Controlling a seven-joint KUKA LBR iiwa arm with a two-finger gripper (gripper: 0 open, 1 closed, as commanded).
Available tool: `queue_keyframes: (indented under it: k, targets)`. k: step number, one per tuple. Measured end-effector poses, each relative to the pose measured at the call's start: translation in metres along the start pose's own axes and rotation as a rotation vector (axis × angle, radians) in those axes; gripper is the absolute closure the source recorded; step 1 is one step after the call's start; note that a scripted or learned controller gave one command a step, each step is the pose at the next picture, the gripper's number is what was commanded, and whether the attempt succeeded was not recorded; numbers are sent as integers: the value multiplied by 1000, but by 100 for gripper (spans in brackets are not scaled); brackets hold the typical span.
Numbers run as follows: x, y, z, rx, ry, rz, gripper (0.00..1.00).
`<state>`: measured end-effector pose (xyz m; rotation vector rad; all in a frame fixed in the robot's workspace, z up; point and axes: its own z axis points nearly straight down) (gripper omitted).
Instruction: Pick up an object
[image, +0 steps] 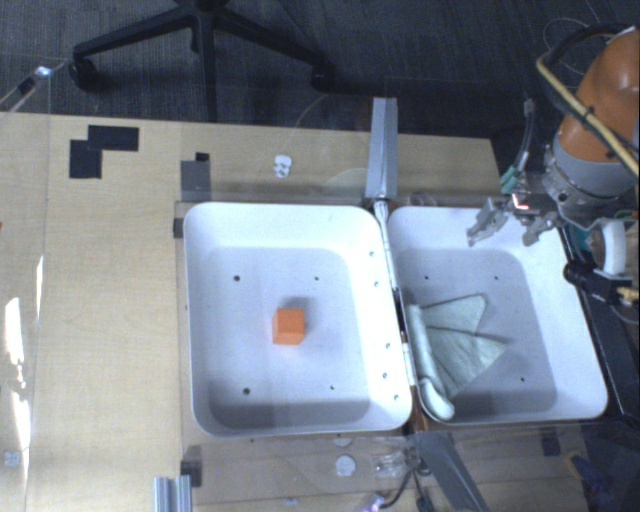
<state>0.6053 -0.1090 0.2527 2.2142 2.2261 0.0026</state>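
Matt orange block (289, 326), smooth white bins (270, 222)

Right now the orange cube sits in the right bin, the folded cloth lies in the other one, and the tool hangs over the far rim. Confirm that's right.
Not quite: the bins are swapped. The camera view shows the orange cube in the left bin and the folded cloth in the right bin. The tool does hang over the right bin's far rim.
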Motion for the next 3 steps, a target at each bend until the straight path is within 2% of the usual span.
queue_keyframes:
  k: [1,2,3]
  targets:
    - [17,-2,153,-3,0,-204,0]
    - [17,-1,141,-8,0,-206,100]
    - [44,-30,67,-1,0,46,100]
